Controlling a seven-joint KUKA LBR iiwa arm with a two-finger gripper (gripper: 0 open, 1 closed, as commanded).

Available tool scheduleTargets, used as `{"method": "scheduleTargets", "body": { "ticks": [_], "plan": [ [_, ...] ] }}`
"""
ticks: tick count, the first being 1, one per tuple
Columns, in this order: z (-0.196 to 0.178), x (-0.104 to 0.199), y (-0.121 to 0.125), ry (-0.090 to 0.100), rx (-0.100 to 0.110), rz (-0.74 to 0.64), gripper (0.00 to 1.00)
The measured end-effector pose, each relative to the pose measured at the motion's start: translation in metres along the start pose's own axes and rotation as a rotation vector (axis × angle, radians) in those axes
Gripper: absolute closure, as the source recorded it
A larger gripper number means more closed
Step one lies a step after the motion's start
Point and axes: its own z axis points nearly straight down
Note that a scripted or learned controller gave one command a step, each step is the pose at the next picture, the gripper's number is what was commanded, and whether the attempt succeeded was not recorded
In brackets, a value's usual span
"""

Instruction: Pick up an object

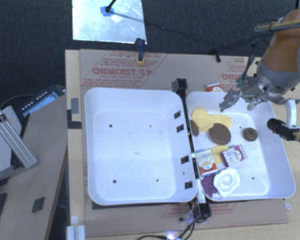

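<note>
A: Gripper (230,100) hovering over the right bin's (277,156) far edge; grey fingers look slightly apart, nothing between them.

B: Nearest target?

A: Yellow piece (202,119) just below, touching the brown disc (219,133). Probably light, stiff, smooth plastic; likely slippery.

B: Where to grip?

A: Across the narrow width, away from the disc. White fried-egg toy (226,181) further off, flat, harder to pinch.

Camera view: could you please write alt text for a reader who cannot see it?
A grey robot arm with an orange band reaches from the right over the far edge of the right white bin, which holds small toy foods: yellow pieces, brown discs, packets and a fried egg. The left white bin sits beside it.
</note>
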Motion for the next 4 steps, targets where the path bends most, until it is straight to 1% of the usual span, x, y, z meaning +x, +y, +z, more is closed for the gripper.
{"method": "scheduleTargets", "body": {
  "ticks": [1,2,3,4],
  "plan": [
    [0.144,0.014,0.015,0.004,0.001,-0.001,0.00],
    [0.141,0.020,-0.022,0.001,0.004,0.002,0.00],
    [0.141,0.002,-0.060,0.001,0.005,0.004,0.00],
    [0.129,0.004,-0.057,0.000,-0.003,0.001,1.00]
  ]
}}
